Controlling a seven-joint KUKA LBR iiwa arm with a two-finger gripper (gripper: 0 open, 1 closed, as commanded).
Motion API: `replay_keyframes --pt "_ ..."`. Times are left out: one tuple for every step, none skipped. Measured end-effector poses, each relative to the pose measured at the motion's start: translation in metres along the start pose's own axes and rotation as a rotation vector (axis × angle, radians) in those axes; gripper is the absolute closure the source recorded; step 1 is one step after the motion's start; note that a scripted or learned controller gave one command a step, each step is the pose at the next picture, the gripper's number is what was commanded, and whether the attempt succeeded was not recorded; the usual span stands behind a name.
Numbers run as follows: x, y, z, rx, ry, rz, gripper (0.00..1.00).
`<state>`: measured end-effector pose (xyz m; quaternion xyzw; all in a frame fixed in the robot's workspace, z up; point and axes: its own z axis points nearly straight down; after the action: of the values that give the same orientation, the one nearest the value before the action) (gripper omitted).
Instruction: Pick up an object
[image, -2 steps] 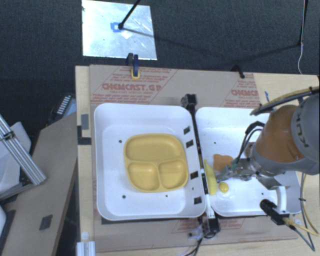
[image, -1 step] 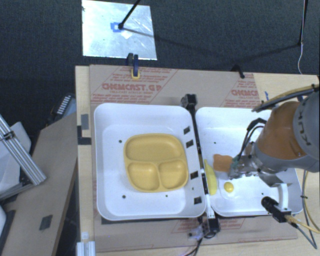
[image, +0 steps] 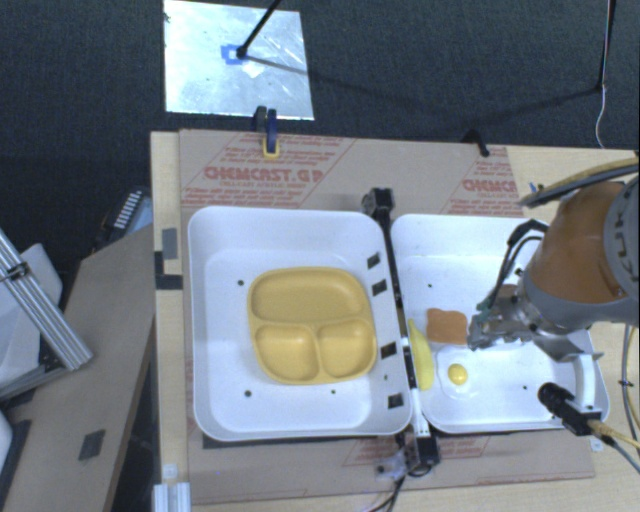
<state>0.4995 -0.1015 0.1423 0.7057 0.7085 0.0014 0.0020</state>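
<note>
The gripper (image: 482, 330) hovered at lower right, just beside the toast (image: 447, 325) in the right bin (image: 520, 412); its grip state could not be determined. A descent off-centre risked nudging the toast aside.

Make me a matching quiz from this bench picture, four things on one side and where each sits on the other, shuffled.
Things:
1. yellow divided plate
2. toast slice
3. fried egg
4. banana

Places:
A. right bin, against its left wall
B. left bin, in the middle
C. right bin, beside the claw
D. right bin, near the front, below the toast

Pairs: 1-B, 2-C, 3-D, 4-A
</note>
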Motion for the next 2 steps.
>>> replay_keyframes --pt "0.007 0.007 -0.060 -0.003 0.000 -0.001 1.00" --pt "0.007 0.009 -0.105 -0.002 0.000 -0.001 1.00"
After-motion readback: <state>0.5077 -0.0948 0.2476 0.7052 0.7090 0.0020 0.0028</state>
